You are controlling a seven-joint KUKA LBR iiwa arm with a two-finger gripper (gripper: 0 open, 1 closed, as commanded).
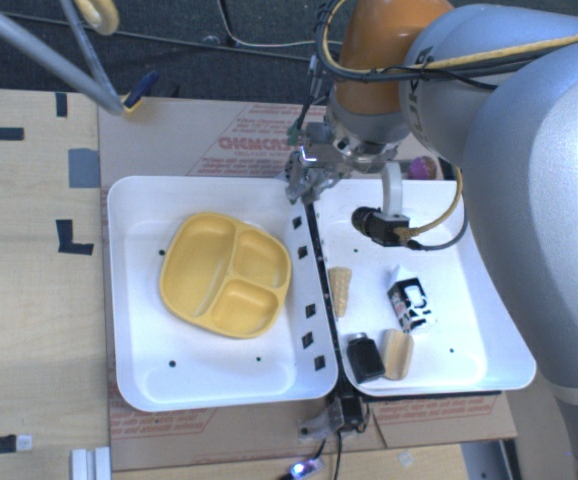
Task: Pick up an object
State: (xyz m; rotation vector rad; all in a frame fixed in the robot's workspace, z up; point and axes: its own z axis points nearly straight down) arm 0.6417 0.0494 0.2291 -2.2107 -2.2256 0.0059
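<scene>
My gripper (307,180) hangs over the far end of the divider between the two bins, below the orange band of the arm. A yellow divided plate (226,274) lies in the left bin (129,268). The right bin (469,308) holds a tan cone (340,290) close to the divider. It also holds a black and white item (409,304), a black block (363,357) and a tan wedge (397,353). These objects lie nearer the front than my gripper. A purple object (422,168) peeks out behind the arm.
The grey arm fills the right side and hides part of the right bin. A black cable fitting (379,225) hangs off the wrist above the right bin. Both bins rest on a cardboard sheet (199,138). A yellow-handled tool (89,3) lies at the far left.
</scene>
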